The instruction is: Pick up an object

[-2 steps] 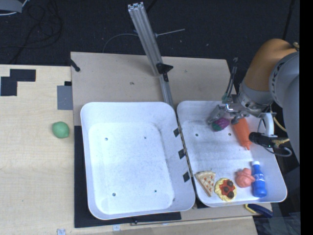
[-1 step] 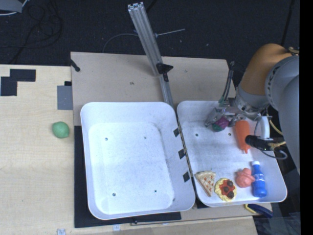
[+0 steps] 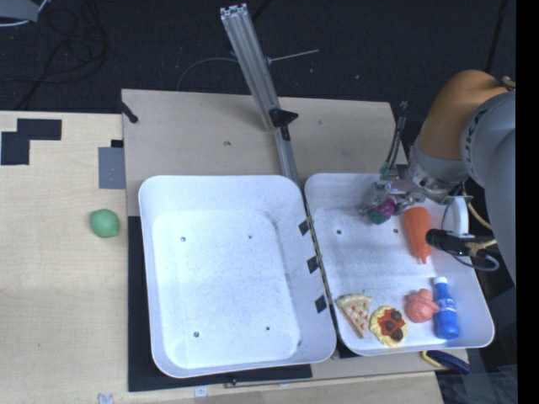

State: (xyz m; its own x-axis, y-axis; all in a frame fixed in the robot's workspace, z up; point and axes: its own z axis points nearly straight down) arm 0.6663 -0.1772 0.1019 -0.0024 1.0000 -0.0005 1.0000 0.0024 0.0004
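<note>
Camera view: gripper sits low in the right white bin, at a small dark purple-green object; whether it grips cannot be told. An orange carrot-shaped toy lies just beside.

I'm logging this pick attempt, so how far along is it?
Done: the arm has reached the right bin, gripper down at a small purple-green object near the far edge. In hand: nothing I can confirm; the grasp is unclear. Left: lifting it. The carrot, pizza slice and blue bottle lie untouched.
</note>
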